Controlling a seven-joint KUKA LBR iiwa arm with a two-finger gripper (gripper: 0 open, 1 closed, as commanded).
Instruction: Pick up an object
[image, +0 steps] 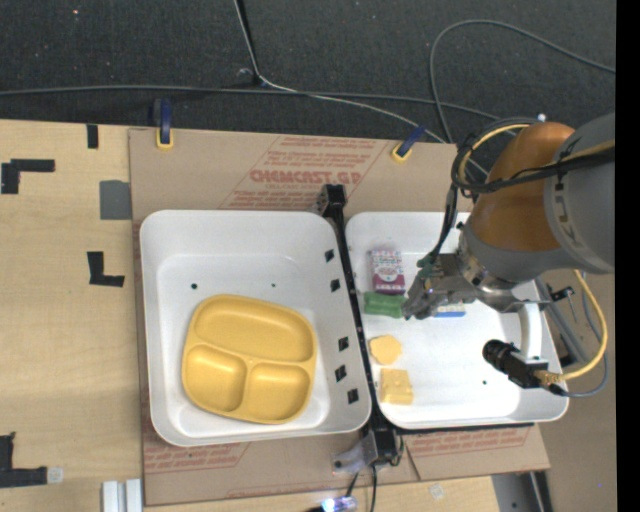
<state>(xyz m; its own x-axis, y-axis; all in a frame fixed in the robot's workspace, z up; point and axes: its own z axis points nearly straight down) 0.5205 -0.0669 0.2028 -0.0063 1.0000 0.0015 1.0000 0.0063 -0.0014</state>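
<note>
Gripper (418, 303), its grip state impossible to tell, hovers low in the right bin (500, 405) beside a green object (382, 304), apparently mid-approach, with a descent and a squeeze on the piece judged next.

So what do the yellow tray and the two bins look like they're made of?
Yellow tray: likely molded plastic, smooth with a satin sheen and rounded compartment walls. Bins: probably plastic too, uniform white, matte, with rounded rims.
</note>
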